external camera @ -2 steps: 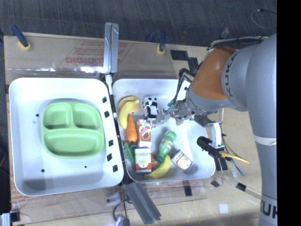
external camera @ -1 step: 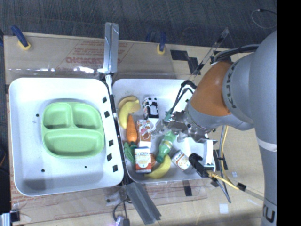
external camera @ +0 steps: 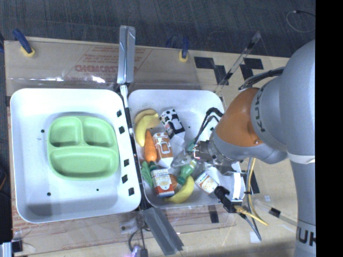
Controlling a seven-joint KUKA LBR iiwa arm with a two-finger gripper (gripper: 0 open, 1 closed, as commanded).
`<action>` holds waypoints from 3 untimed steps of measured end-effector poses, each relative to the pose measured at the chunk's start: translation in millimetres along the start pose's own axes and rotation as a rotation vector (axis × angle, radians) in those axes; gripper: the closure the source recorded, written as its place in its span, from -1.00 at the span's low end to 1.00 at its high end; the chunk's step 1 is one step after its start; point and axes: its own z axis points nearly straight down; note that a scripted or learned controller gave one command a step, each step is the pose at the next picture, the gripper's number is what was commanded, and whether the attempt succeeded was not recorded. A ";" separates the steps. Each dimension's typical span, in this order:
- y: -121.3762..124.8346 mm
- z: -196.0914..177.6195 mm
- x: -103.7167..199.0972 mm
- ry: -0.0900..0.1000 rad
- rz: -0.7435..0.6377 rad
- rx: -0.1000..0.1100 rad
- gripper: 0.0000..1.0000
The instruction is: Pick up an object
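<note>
Gripper [external camera: 188, 157] of the grey arm, lowered into the right bin [external camera: 201, 98] among the clutter; its grip state cannot be told from this angle. Just beside it lie a green-capped item [external camera: 186, 170] and a small jar [external camera: 206, 182]. Further left in the same bin: an orange carton [external camera: 162, 148], a carrot [external camera: 150, 146], a banana [external camera: 143, 125], a black-and-white toy [external camera: 170, 121], a labelled can [external camera: 163, 182] and a second banana [external camera: 183, 191] at the near wall. Left bin [external camera: 24, 143]: holds a green divided plate [external camera: 83, 146], well apart from the arm.
</note>
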 end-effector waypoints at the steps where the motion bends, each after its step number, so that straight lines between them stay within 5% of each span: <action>1: -0.1 -8.3 0.2 -0.001 -0.006 0.002 1.00; 2: 30.5 -11.5 -10.4 0.000 0.084 0.002 1.00; 3: 7.5 -60.7 37.0 0.000 0.341 0.002 1.00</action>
